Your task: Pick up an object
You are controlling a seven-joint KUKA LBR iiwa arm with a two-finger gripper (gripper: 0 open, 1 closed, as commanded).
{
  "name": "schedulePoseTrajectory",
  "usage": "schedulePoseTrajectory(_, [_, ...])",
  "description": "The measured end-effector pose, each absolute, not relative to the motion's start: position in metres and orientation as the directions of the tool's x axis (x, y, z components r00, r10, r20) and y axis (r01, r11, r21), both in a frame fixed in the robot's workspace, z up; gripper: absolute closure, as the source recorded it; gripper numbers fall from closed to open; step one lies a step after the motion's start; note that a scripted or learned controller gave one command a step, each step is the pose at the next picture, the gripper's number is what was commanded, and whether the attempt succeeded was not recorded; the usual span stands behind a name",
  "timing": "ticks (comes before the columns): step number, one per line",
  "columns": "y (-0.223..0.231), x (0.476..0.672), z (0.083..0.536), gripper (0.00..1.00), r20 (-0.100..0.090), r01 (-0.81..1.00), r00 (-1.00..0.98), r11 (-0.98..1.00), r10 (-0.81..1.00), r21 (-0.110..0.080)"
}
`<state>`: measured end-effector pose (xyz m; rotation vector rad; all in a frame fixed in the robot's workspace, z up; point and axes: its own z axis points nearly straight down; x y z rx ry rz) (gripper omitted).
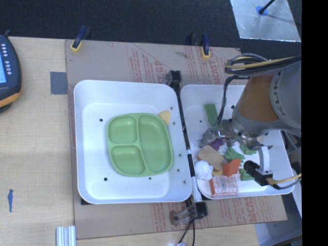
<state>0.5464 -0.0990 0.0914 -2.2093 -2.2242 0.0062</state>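
Faint red print on cardboard sheet, too blurred to read, no other legible text

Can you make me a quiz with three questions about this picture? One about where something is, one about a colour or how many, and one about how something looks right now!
1. Where is the green plate?
A. left bin
B. right bin
C. on the cardboard

2. How many sections does the plate have?
A. two
B. three
C. five

3. Where is the gripper now?
A. over the plate
B. outside both bins
C. low over the pile of things in the right bin

Answers: 1 A, it lies in the left bin. 2 B, ridges divide it in three. 3 C, it hangs among the clutter.
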Motion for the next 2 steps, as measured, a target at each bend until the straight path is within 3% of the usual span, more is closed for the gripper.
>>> schedulePoseTrajectory(1, [-0.099, 0.571, 0.092, 0.00, 0.000, 1.000, -0.005, 0.005, 1.000, 0.000])
schedulePoseTrajectory(2, [-0.121, 0.550, 0.091, 0.00, 0.000, 1.000, -0.001, 0.001, 1.000, -0.006])
